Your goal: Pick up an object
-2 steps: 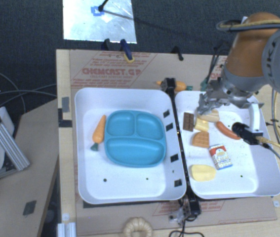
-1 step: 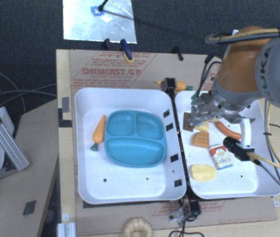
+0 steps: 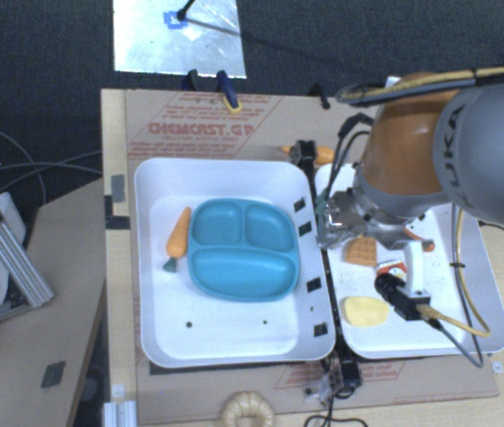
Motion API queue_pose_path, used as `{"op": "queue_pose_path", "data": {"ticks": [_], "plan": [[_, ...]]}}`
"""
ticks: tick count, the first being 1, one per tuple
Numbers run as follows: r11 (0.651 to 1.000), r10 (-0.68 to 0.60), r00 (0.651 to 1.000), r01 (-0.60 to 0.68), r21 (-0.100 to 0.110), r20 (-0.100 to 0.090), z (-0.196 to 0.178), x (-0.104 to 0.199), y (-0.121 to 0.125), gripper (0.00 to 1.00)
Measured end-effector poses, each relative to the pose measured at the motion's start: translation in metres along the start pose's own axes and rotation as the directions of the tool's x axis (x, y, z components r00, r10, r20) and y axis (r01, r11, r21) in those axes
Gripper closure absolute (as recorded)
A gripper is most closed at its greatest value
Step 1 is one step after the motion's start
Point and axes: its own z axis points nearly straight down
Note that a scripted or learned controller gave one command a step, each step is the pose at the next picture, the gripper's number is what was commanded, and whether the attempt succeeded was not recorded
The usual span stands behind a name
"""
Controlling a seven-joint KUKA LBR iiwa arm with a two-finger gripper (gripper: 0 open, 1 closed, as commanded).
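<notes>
pincer [image 3: 340,225] hangs low in the right bin [image 3: 492,323], jaw state can't tell, arm hides it. waffle-like piece [image 3: 360,253] just beside it: centre over that, drop straight, avoid bin wall.

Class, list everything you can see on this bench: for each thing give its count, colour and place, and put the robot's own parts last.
bins: two, white, side by side on the bench
plate: one, blue, divided, in the left bin
carrot: one, orange, left bin, beside the plate
waffle: one, tan, right bin, under the arm
yellow piece: one, pale yellow, right bin, near its front
foil sheet: one, silver, on the floor behind the bench
arm: one, grey with orange band, over the right bin
end effector: one, by the waffle
</notes>
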Motion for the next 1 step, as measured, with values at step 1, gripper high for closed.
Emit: {"op": "queue_pose_path", "data": {"ticks": [1], "plan": [[1.000,0.006,1.000,-0.006,-0.002,0.001,-0.0133,-0.0001,-0.0129,1.00]]}}
